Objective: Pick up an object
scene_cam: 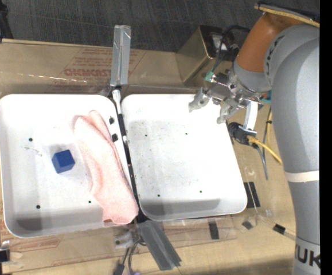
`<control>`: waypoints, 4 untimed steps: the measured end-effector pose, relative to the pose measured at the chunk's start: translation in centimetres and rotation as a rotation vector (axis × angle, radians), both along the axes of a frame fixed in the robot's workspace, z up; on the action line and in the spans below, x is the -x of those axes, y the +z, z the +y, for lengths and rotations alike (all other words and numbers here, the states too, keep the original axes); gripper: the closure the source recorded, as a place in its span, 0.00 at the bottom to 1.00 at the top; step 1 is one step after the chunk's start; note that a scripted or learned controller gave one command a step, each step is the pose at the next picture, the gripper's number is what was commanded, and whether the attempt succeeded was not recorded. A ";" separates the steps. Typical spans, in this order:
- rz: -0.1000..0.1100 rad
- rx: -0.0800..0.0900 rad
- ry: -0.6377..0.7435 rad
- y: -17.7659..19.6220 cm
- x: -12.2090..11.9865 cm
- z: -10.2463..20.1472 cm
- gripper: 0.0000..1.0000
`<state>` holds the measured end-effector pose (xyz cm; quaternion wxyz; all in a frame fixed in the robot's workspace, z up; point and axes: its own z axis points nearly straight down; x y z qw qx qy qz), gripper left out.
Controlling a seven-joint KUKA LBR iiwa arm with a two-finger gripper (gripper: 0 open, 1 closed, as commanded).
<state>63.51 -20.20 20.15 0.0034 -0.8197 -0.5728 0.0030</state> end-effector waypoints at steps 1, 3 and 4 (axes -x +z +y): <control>0.001 0.001 -0.121 6.1 -1.3 0.3 0.00; -0.001 0.001 0.103 5.8 3.9 0.1 0.00; -0.002 0.001 0.145 14.5 7.3 0.1 0.00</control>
